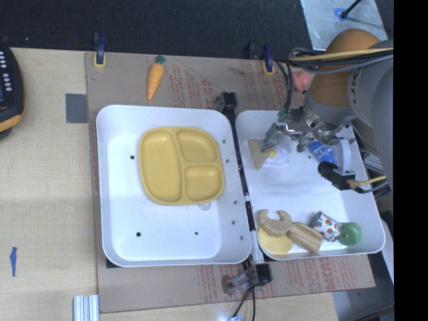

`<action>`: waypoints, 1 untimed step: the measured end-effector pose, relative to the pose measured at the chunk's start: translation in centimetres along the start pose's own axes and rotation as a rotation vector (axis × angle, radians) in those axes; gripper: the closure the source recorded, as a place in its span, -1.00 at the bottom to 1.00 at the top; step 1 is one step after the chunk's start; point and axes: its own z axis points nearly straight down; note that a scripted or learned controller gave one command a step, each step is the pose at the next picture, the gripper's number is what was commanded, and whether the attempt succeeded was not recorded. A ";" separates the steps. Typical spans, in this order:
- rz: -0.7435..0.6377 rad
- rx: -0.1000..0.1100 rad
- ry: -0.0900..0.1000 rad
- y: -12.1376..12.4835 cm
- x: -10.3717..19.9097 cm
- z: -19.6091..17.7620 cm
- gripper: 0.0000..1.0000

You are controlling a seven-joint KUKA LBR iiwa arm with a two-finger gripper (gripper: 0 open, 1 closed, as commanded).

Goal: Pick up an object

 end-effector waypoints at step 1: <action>-0.006 -0.013 0.004 0.2 0.8 2.3 -1.00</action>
